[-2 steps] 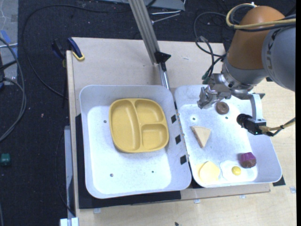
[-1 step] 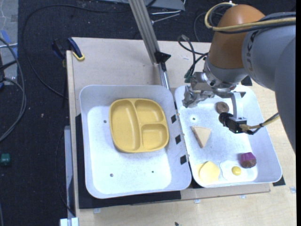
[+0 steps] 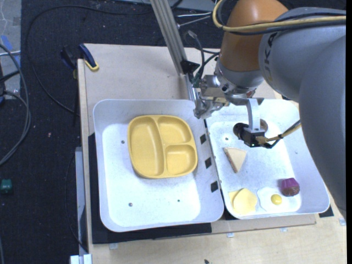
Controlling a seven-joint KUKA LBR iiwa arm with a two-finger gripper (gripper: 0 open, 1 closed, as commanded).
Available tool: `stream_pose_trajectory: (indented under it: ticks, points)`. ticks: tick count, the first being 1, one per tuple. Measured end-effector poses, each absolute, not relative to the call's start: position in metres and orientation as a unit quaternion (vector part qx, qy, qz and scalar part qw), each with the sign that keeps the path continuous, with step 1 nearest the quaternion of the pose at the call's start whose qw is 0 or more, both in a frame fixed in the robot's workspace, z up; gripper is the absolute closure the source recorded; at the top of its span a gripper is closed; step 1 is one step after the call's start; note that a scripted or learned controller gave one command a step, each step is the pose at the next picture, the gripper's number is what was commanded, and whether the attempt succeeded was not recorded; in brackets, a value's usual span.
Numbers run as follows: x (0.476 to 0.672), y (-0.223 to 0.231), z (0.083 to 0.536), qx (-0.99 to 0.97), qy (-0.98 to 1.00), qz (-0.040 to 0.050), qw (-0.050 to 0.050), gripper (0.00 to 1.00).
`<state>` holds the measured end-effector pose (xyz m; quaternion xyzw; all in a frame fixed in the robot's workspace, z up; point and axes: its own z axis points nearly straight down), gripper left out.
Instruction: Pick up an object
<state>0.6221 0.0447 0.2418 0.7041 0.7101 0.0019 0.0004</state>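
Open floor across the left bin (image 3: pixel 110 202) along its near and left sides, with only the yellow divided plate (image 3: pixel 162 146) filling the middle. Tighter going in the right bin (image 3: pixel 313 194): cheese wedge (image 3: pixel 237 159) mid-floor, yellow disc (image 3: pixel 244 201), fried egg (image 3: pixel 273 199) and purple piece (image 3: pixel 290 187) crowding the near edge. Far end blocked by the arm (image 3: pixel 286 43) and gripper (image 3: pixel 204 110) overhead.

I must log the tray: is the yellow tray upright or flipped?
Upright: the tray lies in the left bin, its three hollows facing up.
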Motion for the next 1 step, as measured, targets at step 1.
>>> stream_pose_trajectory:
  ticks: [1]
  points:
    - [0.6287, 0.088, 0.2334, 0.704, 0.71, 0.0007, 0.0, 1.0]
